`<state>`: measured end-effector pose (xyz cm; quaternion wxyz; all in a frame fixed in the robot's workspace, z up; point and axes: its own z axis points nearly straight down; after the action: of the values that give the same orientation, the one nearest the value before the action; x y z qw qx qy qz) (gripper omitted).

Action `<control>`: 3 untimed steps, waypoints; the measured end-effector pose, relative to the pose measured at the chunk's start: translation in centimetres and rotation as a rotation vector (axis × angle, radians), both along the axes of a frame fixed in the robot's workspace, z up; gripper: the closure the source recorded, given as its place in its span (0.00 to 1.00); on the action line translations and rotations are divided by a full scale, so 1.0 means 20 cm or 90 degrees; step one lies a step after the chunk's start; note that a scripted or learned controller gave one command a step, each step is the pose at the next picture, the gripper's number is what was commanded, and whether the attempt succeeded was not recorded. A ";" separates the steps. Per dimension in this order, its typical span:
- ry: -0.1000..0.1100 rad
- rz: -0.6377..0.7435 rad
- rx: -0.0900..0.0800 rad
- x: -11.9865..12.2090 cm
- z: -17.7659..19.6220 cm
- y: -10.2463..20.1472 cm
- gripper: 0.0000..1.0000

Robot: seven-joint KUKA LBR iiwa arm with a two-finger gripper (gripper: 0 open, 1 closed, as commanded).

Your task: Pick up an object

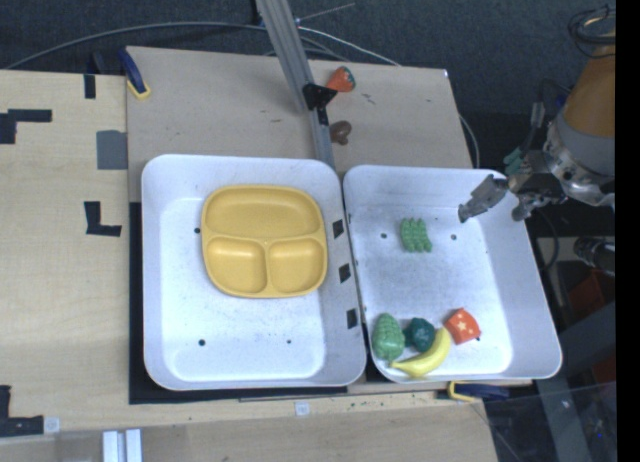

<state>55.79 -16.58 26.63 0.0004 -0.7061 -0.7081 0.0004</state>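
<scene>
The right bin (520,280) holds a small light green ridged piece (415,234) near its middle. Along its front edge lie a green ridged vegetable (387,335), a dark green round piece (419,333), a yellow banana (428,358) and a red-orange piece (462,326). My gripper (494,210) hangs over the bin's far right corner, above and to the right of the light green piece. Its two fingers are spread open with nothing between them.
A yellow divided plate (265,240) lies in the left bin (160,280). A slanted metal pole (285,40) with an orange clamp (342,78) stands behind the bins. Cables run over the dark floor at the back.
</scene>
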 end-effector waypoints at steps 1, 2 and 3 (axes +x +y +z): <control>0.000 0.000 0.000 0.00 0.00 0.00 0.00; 0.004 -0.001 0.001 0.00 -0.32 0.01 0.00; 0.004 -0.001 0.000 -0.04 -0.55 0.01 0.00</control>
<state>55.08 -16.31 15.59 0.0029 -0.7067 -0.7075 0.0024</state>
